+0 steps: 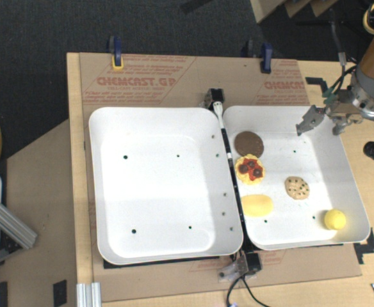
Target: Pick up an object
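Several food toys lie in the right bin (341, 165). A dark brown round cookie (249, 144) sits near the bin's left wall, with a small yellow tart with red topping (250, 170) just below it. Further toward the front lies a pale yellow oblong piece (257, 204). A chocolate-chip cookie (296, 188) rests in the middle and a yellow ball-like fruit (335, 219) in the front right corner. My gripper (320, 125) hovers over the bin's back right part, open, with nothing between its fingers, well apart from every toy.
The left bin (104, 171) adjoins the right one along a black divider strip (225, 158). Blue clamps (116, 47) hold the cardboard base at the back. The arm's cables hang near the right bin's back right corner.
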You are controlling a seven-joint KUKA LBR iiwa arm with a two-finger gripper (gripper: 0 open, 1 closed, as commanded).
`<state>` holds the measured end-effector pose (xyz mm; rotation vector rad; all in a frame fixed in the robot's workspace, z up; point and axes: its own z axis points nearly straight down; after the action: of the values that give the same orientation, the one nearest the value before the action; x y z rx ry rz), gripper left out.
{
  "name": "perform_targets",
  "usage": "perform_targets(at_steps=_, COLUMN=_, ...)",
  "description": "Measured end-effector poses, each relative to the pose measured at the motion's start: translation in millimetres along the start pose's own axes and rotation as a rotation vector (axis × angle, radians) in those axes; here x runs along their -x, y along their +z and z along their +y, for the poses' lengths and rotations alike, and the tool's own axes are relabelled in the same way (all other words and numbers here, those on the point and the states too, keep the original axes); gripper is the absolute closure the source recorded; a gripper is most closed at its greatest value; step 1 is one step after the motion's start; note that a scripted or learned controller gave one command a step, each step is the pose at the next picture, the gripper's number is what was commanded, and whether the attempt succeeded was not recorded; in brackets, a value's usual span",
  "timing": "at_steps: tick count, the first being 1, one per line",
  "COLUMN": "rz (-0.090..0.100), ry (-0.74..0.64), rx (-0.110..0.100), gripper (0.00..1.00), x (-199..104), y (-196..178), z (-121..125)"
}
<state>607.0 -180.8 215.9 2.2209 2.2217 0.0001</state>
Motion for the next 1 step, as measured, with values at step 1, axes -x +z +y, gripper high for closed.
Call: perform_targets(at_steps=1, rz=0.002, ry=0.002, rx=-0.007, gripper=0.0, x=11.1, y=128.4, z=-14.4)
